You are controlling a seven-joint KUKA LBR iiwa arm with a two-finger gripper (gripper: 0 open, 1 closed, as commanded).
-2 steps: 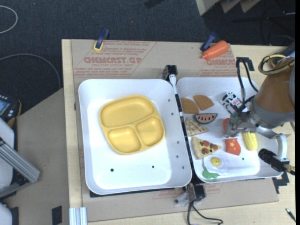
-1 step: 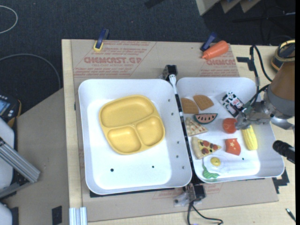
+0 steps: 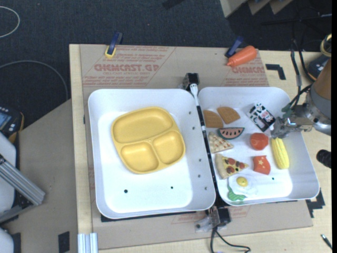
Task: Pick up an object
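Two bins: white and shallow, side by side on the table (image 3: 79,141); the left bin (image 3: 105,194) and the right bin (image 3: 300,183) touch along the middle.
Left bin load: one yellow divided plate (image 3: 147,139) with three compartments, lying toward the bin's far side.
Right bin load: a spread of toy food, and this is where my pickings are.
Far row: a brown bread slice (image 3: 227,114) with a second brown piece (image 3: 212,119) just to its left, and a black-and-white piece (image 3: 259,115) off to the right.
Middle row: a watermelon slice (image 3: 231,133), a waffle wedge (image 3: 218,142) below it, a red tomato (image 3: 258,140) to the right.
Near row: a pizza slice (image 3: 231,165), a fried egg (image 3: 241,183) with a green leaf (image 3: 235,195) at its edge, a red strawberry (image 3: 261,164).
Corn: the yellow corn cob (image 3: 279,152) lies along the right side, just right of the tomato and strawberry.
My claw (image 3: 287,123): over the right bin's right side, just beyond the corn's far end and beside the black-and-white piece.
Claw state: I cannot tell from up here, and I see nothing held in it.
Off the bins: an orange carrot (image 3: 242,56) lies on the table at the far edge, and a yellow clamp (image 3: 111,48) sits at the far left.
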